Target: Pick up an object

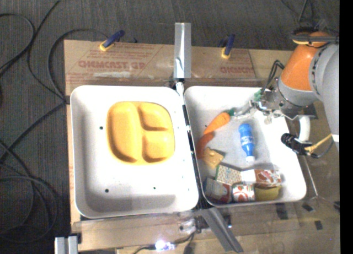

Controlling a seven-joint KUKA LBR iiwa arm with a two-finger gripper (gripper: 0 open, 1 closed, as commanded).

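A yellow divided tray (141, 131) is seen lying in the left bin (88, 192), set toward that bin's upper middle, its three compartments facing up. A cardboard sheet (83, 65) is spread beneath both bins and is held at its far edge by two blue-and-yellow clamps (112, 39), one on the left and one further right. A metal bar (182, 49) is fixed upright in the view between the two bins.

In the right bin (298, 187), an orange toy carrot (214, 125) is laid at a slant near the left wall, its green top pointing up and to the right. Just below it a tan wedge-shaped piece (213, 157) is seen. A small blue-and-white bottle (246, 141) is lying near the bin's middle, apart from the carrot. Along the bin's near wall a cluster of small packets and cans (242, 184) is crowded together, the items touching one another; their labels are too small to be read.

The gripper (255, 106) is positioned at the upper part of the right bin, close beside the carrot's green top, with the grey arm (325, 76) and its orange band reaching in from the right. Nothing can be made out between its fingers, and whether they are spread or closed cannot be told from this angle.
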